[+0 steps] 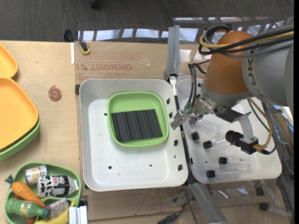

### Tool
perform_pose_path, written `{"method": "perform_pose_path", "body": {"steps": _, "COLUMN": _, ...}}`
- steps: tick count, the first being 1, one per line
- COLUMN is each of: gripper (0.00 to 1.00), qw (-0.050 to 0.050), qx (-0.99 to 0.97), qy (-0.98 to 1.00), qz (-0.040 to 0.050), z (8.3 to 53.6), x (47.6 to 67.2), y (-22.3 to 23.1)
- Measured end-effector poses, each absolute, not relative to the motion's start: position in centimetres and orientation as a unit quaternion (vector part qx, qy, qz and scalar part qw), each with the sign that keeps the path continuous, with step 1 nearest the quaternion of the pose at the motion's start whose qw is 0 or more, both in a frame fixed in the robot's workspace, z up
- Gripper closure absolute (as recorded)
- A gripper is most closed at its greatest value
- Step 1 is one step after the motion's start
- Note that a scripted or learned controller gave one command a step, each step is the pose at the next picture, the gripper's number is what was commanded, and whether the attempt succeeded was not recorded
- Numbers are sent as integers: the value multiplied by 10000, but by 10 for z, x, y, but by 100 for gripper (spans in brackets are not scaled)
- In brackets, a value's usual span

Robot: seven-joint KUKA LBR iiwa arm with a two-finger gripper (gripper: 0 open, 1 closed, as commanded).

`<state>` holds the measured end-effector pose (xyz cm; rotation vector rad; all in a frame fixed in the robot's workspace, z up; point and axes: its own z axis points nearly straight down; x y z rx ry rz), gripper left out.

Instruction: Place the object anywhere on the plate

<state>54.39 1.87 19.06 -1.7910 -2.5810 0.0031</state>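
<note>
We hover gripper at left bin's right rim; grip state unclear; aim plate centre, on dark ridged slab.

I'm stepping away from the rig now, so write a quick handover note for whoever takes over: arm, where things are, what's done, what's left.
Arm: the end effector sits low at the divider between the two bins; I cannot tell if it holds anything.
Plate: green, in the left bin, carrying a dark ribbed block.
Right bin: several clear tubes with black caps lie scattered on its floor.
Done: nothing confirmed beyond the block on the plate.
Left: check the grasp, then carry the object over and set it on the plate.
</note>
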Motion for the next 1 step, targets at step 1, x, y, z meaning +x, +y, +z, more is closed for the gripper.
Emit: {"method": "perform_pose_path", "body": {"steps": 1, "gripper": 0, "qw": 1, "qx": -5917, "qy": -8062, "qz": 13, "z": 190, "x": 551, "y": 58}}
